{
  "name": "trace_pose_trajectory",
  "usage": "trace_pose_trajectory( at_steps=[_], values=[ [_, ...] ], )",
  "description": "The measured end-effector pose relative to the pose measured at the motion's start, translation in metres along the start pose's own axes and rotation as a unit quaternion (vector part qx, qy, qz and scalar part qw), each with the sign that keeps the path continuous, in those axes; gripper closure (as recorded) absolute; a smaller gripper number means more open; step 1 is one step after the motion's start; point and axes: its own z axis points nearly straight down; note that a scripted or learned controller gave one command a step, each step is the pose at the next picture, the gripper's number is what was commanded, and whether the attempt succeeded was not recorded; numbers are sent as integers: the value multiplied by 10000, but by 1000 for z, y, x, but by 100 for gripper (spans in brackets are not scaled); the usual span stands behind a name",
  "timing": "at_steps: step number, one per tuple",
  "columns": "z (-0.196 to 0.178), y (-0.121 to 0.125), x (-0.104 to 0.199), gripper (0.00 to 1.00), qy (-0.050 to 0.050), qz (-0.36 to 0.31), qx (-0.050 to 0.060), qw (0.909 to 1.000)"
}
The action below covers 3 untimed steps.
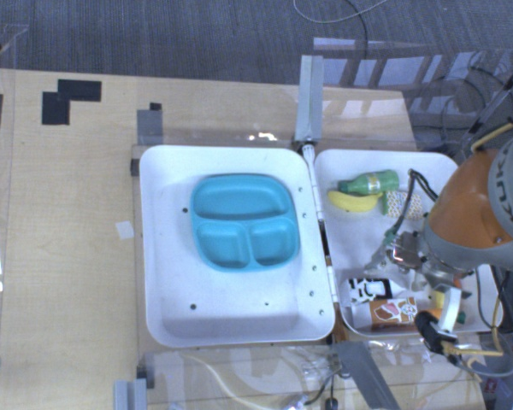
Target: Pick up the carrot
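Fingers [392, 253] hang low over the right bin [350, 229], near its middle, at the end of the arm [470, 207] that reaches in from 3 o'clock. Whether they are parted or clenched cannot be told. Which thing is the carrot cannot be told for sure. A brown-orange thing [392, 312] lies along that bin's 6 o'clock wall, at 6 o'clock from the fingers, its 3 o'clock end hidden by the wrist. Just beside it at 10 o'clock lies a black-and-white carton [368, 289]. At the bin's 12 o'clock end a green bottle [369, 182] lies just beside a banana [354, 202]. The left bin [167, 254] holds a blue tray [244, 220] with three compartments. Both bins stand on the pale worktop [60, 246].
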Motion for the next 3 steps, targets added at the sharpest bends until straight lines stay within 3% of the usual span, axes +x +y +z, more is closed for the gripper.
trace_pose_trajectory(
  at_steps=[1, 2, 3],
  values=[
    [-10, 1, 1, 100, 3, -3, -16, 10000],
    [5, 1, 8, 100, 9, 308, -49, 9995],
    [6, 3, 8, 0, 1, 311, -71, 9995]
  ],
)
